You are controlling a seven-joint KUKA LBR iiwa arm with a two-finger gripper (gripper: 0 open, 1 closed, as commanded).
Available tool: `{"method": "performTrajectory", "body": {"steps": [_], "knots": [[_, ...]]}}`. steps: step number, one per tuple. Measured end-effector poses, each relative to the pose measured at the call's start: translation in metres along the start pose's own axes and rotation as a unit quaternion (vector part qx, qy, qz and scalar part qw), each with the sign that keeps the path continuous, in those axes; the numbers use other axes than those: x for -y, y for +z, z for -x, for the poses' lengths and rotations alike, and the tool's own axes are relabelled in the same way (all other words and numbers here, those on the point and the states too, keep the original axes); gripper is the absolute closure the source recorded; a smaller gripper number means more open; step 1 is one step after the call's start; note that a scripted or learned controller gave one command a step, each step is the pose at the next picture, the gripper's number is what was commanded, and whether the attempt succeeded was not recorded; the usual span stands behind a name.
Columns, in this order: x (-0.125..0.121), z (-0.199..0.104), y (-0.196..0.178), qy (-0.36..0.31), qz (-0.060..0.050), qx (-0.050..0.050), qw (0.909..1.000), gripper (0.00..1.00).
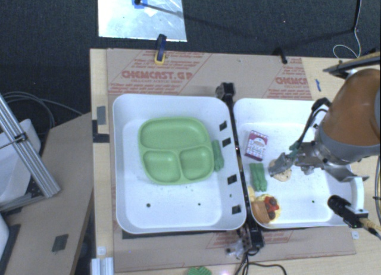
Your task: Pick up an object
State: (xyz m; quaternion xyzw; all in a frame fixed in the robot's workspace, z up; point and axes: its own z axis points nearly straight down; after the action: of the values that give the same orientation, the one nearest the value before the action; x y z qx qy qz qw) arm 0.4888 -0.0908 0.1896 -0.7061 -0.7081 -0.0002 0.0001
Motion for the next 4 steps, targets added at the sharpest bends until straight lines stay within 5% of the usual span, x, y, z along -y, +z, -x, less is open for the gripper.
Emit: {"method": "performTrajectory", "body": {"steps": [1, 2, 4], "knots": [[0.002, 0.002, 0.109, 0.001, -0.001, 0.000, 1.0000, 0.00], [-0.018, -0.008, 0.105, -0.001, 0.001, 0.000, 1.0000, 0.00], [-0.012, 0.121, 0.075, 0.003, 0.002, 0.003, 1.0000, 0.00]]}}
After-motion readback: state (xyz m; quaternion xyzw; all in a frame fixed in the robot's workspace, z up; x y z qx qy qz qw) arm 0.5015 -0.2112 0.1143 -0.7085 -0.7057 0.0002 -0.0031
